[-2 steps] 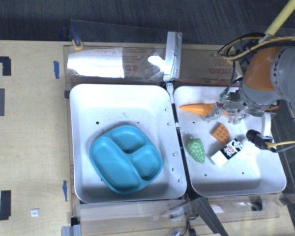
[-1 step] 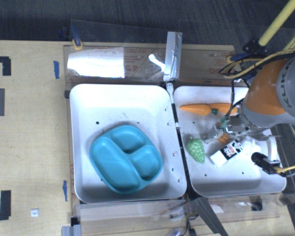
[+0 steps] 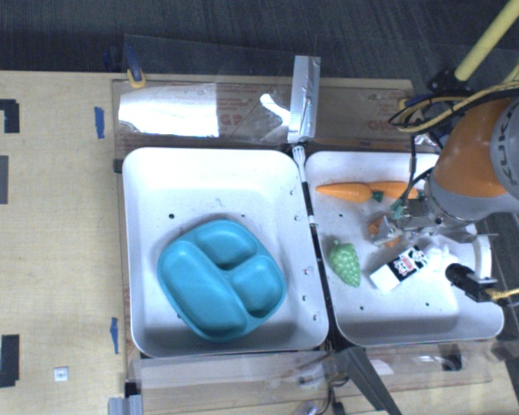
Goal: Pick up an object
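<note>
The right bin [image 3: 432,318] holds an orange carrot [image 3: 350,192] near its far wall. A bumpy green piece [image 3: 346,263] lies toward the bin's left side, and a small white box with a black and red label [image 3: 400,268] rests in the middle. My gripper [image 3: 398,221] reaches in from the right and hangs low over the bin, just in front of the carrot and above the white box. A small orange bit [image 3: 376,226] shows at its left edge. Nothing can be seen held in the gripper.
The left bin [image 3: 147,180] holds a blue divided plate [image 3: 221,277] in its front half. A ridge [image 3: 311,232] separates the two bins. A clear plastic panel [image 3: 216,102] and a metal bracket [image 3: 304,98] stand behind the bins.
</note>
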Action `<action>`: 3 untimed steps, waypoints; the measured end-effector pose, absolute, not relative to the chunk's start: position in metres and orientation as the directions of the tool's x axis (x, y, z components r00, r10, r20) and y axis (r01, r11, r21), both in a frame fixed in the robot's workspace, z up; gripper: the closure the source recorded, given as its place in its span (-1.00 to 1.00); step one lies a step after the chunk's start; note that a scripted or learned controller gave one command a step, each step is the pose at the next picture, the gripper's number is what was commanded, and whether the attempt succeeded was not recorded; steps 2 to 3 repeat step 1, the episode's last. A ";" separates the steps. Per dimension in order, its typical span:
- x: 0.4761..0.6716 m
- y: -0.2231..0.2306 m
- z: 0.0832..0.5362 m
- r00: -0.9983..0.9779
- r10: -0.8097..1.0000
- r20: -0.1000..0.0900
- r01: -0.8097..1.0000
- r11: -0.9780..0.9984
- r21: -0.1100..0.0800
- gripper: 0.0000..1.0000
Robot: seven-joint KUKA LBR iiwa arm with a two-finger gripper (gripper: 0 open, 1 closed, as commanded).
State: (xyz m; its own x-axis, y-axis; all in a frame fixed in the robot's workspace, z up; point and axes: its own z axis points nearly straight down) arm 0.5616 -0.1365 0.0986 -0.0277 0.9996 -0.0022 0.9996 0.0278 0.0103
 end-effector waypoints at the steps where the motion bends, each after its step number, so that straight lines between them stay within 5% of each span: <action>1: 0.626 -0.076 0.188 0.016 1.000 0.001 1.000 -0.016 0.006 1.00; 3: 0.626 -0.076 0.188 0.016 1.000 0.001 1.000 -0.016 0.006 1.00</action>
